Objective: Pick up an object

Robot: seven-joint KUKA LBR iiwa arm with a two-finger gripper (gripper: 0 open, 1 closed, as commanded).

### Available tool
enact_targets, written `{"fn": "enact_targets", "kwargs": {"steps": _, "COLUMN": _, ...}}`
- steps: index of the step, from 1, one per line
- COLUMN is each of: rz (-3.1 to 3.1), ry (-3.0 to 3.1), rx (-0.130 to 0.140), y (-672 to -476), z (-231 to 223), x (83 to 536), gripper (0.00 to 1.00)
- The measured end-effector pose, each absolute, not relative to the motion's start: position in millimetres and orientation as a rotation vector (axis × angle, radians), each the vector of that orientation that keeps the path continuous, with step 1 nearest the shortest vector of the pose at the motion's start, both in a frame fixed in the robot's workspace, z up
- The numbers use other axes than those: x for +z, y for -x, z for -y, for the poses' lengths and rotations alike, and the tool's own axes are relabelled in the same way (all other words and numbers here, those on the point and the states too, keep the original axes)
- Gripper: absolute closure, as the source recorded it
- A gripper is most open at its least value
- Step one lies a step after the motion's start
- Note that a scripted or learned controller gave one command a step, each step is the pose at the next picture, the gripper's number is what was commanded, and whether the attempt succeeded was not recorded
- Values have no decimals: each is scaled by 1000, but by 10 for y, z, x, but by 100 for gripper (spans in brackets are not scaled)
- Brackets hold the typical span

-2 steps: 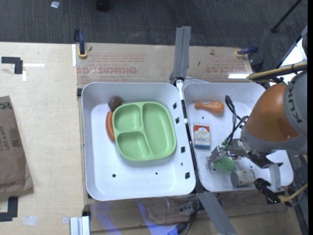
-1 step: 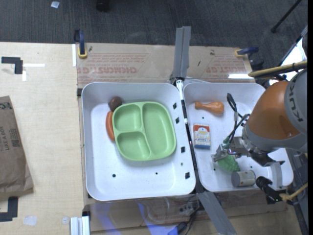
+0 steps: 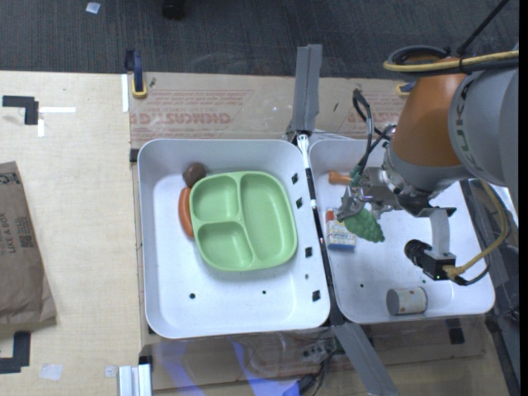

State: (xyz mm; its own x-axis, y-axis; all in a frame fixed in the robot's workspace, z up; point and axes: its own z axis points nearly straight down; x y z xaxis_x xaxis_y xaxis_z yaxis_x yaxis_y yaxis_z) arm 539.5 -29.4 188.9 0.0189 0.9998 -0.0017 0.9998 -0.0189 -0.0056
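My gripper [image 3: 358,201] hangs over the left half of the right bin [image 3: 462,304], under the grey wrist with the orange band. Directly below and touching it in the view lies a green leafy object [image 3: 369,227]. Whether that object is gripped is unclear from this angle. A small white and blue box [image 3: 339,237] sits just left of the green object, near the bin's left wall. A small orange piece [image 3: 338,176] lies farther back. A grey cylinder [image 3: 407,300] rests on its side near the bin's front edge.
The left bin [image 3: 165,304] holds a green divided plate [image 3: 244,219], with a brown round object [image 3: 195,174] and an orange-red one [image 3: 185,210] at its left side. A black part with cables [image 3: 427,258] hangs off the arm over the right bin.
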Motion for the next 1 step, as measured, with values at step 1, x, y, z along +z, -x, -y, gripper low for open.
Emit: {"fn": "enact_targets", "kwargs": {"steps": 1, "rz": 1906, "ry": 2494, "rx": 11, "y": -5122, "z": 25, "x": 2047, "gripper": 100}}
